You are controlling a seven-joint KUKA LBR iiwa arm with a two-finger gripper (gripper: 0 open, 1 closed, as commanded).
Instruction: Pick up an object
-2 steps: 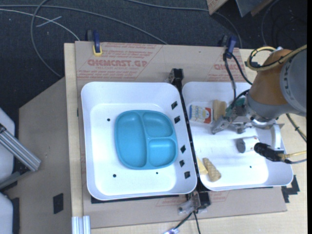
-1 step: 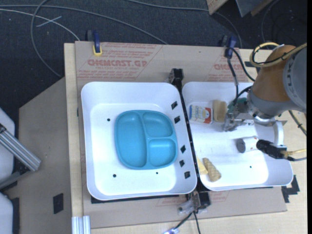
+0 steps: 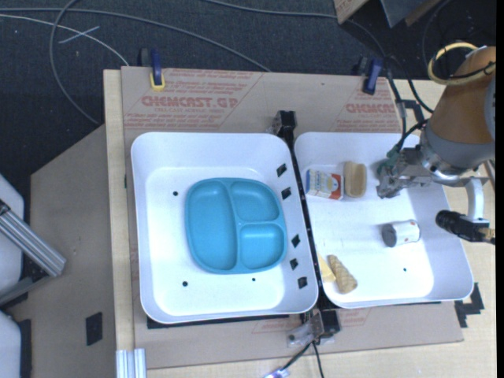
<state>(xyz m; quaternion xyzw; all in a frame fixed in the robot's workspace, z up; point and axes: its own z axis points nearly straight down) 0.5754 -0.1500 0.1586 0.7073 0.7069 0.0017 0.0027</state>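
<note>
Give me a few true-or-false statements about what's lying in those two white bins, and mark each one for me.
1. A blue divided plate lies in the left bin. True.
2. The small white carton lies in the left bin. False: it is in the right bin, near the top.
3. The white and grey cylinder lies on its side in the right bin. True.
4. The gripper is over the blue plate. False: it is over the right bin.
5. The right bin holds one thing. False: it holds several.
</note>
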